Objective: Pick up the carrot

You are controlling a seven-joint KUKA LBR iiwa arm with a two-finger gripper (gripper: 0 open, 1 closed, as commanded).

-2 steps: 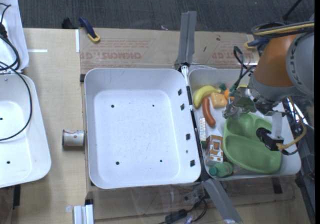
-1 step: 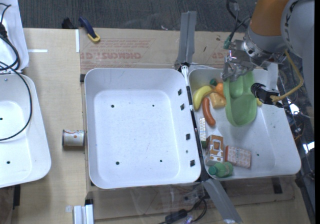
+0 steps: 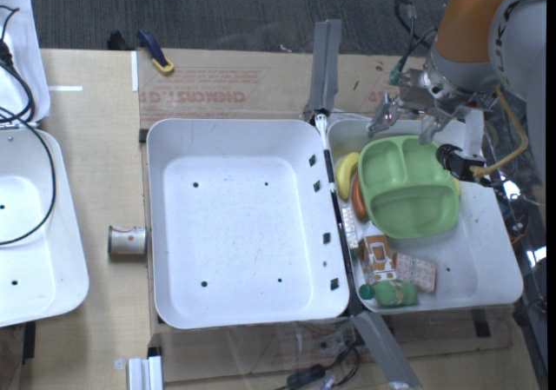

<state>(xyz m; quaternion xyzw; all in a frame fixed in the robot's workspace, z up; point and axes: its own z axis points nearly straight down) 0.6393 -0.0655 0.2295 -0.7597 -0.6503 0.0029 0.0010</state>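
Observation:
The carrot shows as a thin orange sliver in the right bin. It is wedged between a yellow banana and a green divided plate, and the plate hides most of it. My gripper hangs over the far edge of the right bin, above the back rim of the plate and up-right of the carrot. Its two fingers stand apart, open, with nothing between them.
The left bin lies beside the right one. Snack packets and a green packaged item lie at the right bin's near end. A small can rests on the bench, and a blue-yellow clamp lies at the back.

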